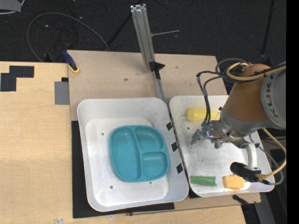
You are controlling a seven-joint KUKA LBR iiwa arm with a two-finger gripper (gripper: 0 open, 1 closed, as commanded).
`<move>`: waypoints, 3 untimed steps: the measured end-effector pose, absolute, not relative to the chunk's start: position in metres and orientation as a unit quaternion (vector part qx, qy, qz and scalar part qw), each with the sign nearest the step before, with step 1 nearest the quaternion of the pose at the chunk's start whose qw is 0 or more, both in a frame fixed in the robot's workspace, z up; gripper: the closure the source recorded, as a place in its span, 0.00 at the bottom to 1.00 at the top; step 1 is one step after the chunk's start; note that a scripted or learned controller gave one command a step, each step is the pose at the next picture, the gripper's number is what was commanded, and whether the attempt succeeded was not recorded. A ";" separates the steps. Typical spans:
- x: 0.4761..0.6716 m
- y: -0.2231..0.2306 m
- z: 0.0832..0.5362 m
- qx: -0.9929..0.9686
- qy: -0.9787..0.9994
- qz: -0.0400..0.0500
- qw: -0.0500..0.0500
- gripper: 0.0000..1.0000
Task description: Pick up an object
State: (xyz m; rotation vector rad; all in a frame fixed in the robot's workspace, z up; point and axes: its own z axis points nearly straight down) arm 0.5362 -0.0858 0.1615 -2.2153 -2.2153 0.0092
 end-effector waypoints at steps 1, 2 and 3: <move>0.538 -0.092 0.115 -0.707 -0.707 0.002 0.003 0.00; 0.538 -0.093 0.127 -0.710 -0.705 0.002 0.003 1.00; 0.540 -0.105 0.181 -0.709 -0.705 -0.001 -0.001 1.00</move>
